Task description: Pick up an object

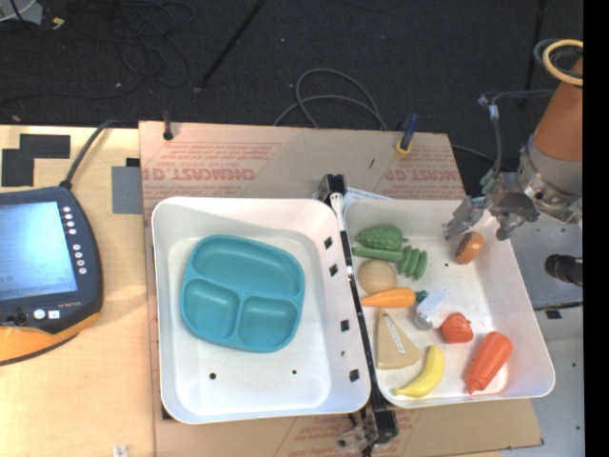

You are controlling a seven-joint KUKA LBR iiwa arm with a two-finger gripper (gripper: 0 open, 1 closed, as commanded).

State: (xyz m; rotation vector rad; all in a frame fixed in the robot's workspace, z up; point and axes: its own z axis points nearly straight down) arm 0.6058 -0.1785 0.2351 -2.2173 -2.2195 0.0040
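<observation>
Nearest the camera, right bin (533, 369) had a banana (423, 374) and a big orange-red pepper (488, 360) along its near wall. Behind those: tan wedge (395, 343), small red tomato-like piece (457, 327), small grey-white block (430, 307). Mid-bin: carrot (388, 299) lying across, beige round item (377, 275) touching it from behind. Green leafy veg (381, 239) and green ridged piece (412, 260) sat at the far left of that bin.

Left bin (181, 369) held one teal divided plate (244, 292), three compartments, nothing in them.

Gripper (481, 219) was over the right bin's far right corner, fingers spread apart. Small orange-brown object (468, 247) sat just below the fingertips; couldn't tell if it was gripped or merely lying under them.

Outside bins: teach pendant (38, 260) on the bench, far left.
</observation>
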